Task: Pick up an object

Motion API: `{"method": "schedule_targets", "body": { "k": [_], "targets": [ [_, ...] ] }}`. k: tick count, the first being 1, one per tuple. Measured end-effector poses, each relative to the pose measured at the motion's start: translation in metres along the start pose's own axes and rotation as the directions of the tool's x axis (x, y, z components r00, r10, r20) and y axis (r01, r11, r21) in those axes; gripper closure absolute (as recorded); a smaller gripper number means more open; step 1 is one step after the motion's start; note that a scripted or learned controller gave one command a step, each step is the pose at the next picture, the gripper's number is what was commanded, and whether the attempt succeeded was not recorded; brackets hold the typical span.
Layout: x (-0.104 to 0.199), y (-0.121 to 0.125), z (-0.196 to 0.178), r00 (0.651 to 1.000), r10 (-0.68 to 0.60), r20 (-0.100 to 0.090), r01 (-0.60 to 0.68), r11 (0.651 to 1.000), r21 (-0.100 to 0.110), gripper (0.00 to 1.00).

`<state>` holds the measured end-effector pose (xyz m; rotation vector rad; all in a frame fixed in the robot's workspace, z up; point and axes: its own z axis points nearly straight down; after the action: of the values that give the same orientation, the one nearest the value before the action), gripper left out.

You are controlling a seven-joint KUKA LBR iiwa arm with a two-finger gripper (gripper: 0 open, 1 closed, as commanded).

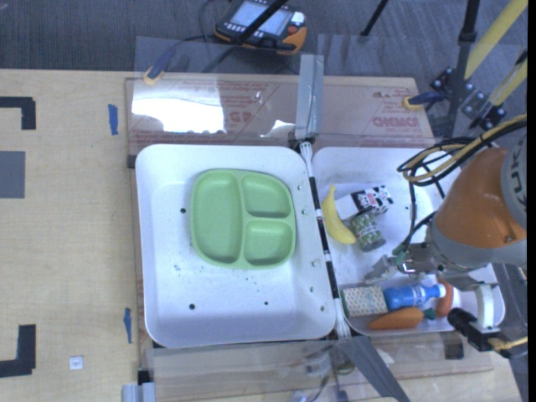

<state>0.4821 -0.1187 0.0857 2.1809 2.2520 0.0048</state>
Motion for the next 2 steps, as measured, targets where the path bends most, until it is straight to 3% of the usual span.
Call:
{"method": "schedule_targets", "body": {
  "k": [1, 2],
  "targets": [
    [0.049, 0.073, -0.095, 0.99, 0.138, -0.001, -0.138, 0.99, 0.012, 0.0],
    [0.001, 0.08, 0.001, 0.987, 0.162, -0.003, -0.162, 0.987, 0.004, 0.0]
  ]
}}
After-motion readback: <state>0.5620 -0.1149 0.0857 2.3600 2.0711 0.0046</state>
